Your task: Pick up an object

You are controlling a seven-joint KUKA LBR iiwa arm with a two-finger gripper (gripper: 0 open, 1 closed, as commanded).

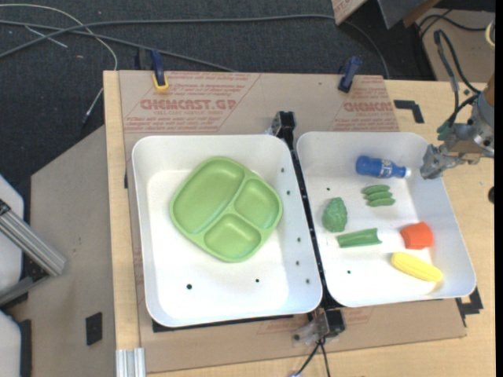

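The right bin [460, 246] holds several toy foods: a blue bottle [380, 167] at the back, green pea pods [379, 195], a green leafy lump [335, 214], a green cucumber piece [359, 239], an orange block [417, 236] and a yellow banana [416, 267] at the front right. My gripper [434, 166] hangs at the bin's back right edge, just right of the blue bottle and apart from it. Nothing shows between its fingers.
The left bin [153, 273] holds a green divided plate [227, 208]. Black clamps [284, 124] sit between the bins at the back and front. Cardboard lies under both bins, with blue clips [350, 74] on its far edge.
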